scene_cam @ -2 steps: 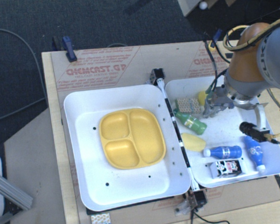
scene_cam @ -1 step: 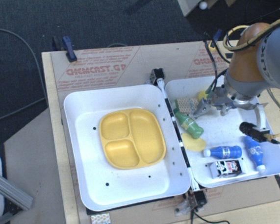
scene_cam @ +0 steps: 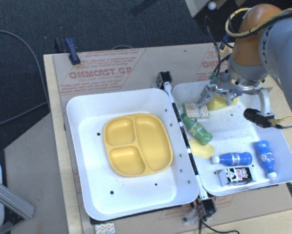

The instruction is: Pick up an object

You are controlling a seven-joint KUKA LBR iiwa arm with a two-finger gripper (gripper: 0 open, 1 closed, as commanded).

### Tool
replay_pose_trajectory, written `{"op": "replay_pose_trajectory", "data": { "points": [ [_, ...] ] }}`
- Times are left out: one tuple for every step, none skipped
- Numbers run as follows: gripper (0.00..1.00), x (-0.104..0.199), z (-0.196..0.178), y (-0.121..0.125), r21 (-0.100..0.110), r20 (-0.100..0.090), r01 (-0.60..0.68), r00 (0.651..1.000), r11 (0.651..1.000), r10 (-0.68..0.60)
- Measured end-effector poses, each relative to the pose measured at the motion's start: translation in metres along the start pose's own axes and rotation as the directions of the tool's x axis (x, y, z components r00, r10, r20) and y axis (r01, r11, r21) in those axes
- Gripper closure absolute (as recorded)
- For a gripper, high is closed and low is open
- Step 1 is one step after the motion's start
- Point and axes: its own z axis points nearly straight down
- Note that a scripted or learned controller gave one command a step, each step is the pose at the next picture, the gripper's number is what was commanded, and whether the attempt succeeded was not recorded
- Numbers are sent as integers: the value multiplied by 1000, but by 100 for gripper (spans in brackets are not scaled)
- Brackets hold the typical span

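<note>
My gripper [scene_cam: 219, 95] hangs low over the far end of the right bin [scene_cam: 279, 142]. A yellow object [scene_cam: 215, 103] lies directly beneath it, partly hidden by it. Just to the left sits a small checkered packet [scene_cam: 197, 111], and a green bottle [scene_cam: 197, 130] lies below that. A pale yellow piece [scene_cam: 204, 151] rests against the bin's left wall. Nearer the front lie two blue bottles [scene_cam: 234, 158] [scene_cam: 265, 158] and a black-and-white carton [scene_cam: 238, 175].
The left bin [scene_cam: 88, 160] holds a yellow divided plate [scene_cam: 137, 143]. A black clip [scene_cam: 164, 78] sits at the far end of the wall between the bins. The arm comes in from the upper right, above the right bin's far corner.
</note>
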Motion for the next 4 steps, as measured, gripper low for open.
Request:
{"op": "replay_pose_trajectory", "data": {
  "points": [
    [100, -1, -11, 0, 2, 3, 1, 1000, 1000, -1],
    [0, -1, -11, 0, 2, 4, 1, 1000, 1000, -1],
    [0, -15, 14, 16, -19, 9, 2, 1000, 1000, -2],
    [100, -15, 3, 17, -23, 10, 4, 1000, 1000, -3]
  ]
}}
